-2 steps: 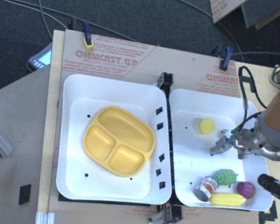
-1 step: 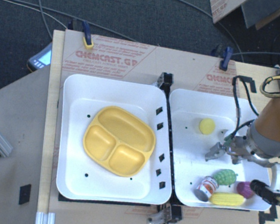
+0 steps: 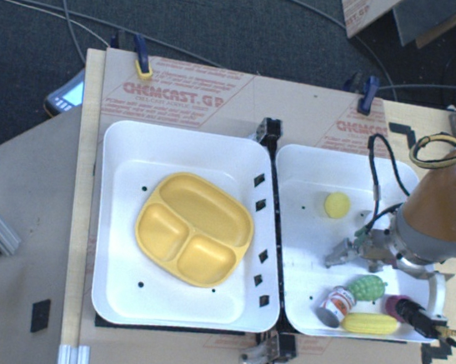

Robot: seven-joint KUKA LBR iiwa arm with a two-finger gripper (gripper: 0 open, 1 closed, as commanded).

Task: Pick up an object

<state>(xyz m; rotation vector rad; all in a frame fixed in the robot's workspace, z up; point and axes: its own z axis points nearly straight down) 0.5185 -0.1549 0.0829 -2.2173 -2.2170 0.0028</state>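
In the right bin (image 3: 295, 304) you have a small yellow ball (image 3: 337, 205) lying alone near the back. At the front, close together, sit a bumpy green fruit (image 3: 366, 287), a small can (image 3: 337, 305) tipped over, a yellow corn cob (image 3: 370, 324) lying flat, and a dark purple piece (image 3: 398, 307).

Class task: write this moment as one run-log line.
arm: over right white bin | gripper: nothing seen held | nearest: green knobbly toy | left bin: yellow divided plastic plate

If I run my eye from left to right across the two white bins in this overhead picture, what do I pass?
Yellow plastic divided plate in the left white bin → small yellow ball in the right white bin → metal two-finger gripper → bumpy green toy → dark purple round object.
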